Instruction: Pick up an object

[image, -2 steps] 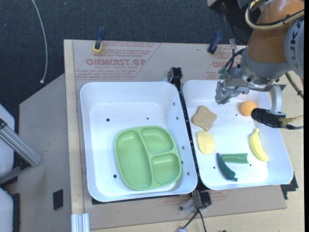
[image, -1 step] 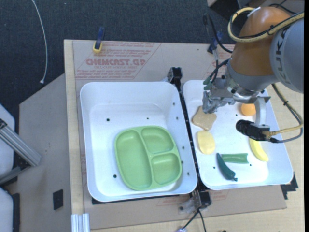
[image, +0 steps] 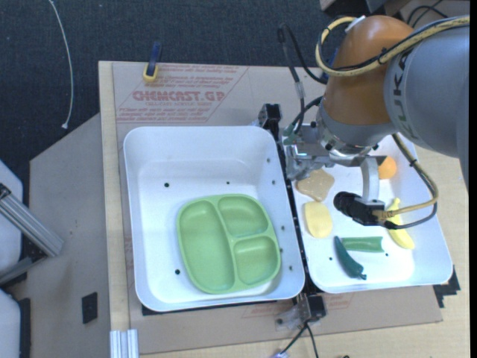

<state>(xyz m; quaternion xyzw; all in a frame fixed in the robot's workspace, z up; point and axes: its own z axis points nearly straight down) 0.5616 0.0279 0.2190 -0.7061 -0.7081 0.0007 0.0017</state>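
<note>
Trouble first from the grey-and-orange arm [image: 417, 66], bulking over the far end of the right bin [image: 417, 268] and hiding much of the gripper [image: 305, 159] from above. Impossible to tell whether open or closed, or to see anything held. Hangs close to the wall shared with the left bin [image: 149, 185], so could scrape that rim or pinch plastic instead of a target. Little to gain from the green divided plate [image: 223, 245] lying flat in the left bin; probably too broad and flat for a pinch. Likeliest target: the tan flat piece [image: 317, 186], in the right bin just below the gripper and near the dividing wall. Might slide or tip away if caught on one edge only. Just beside it, a yellow oval piece [image: 318, 219], easily nudged by a miss. Further out, a teal strip [image: 348, 261], a green pod [image: 363, 243], a yellow curved piece [image: 401, 234] and a small orange piece [image: 387, 168], near enough together to be dragged along or grabbed in pairs.
</note>
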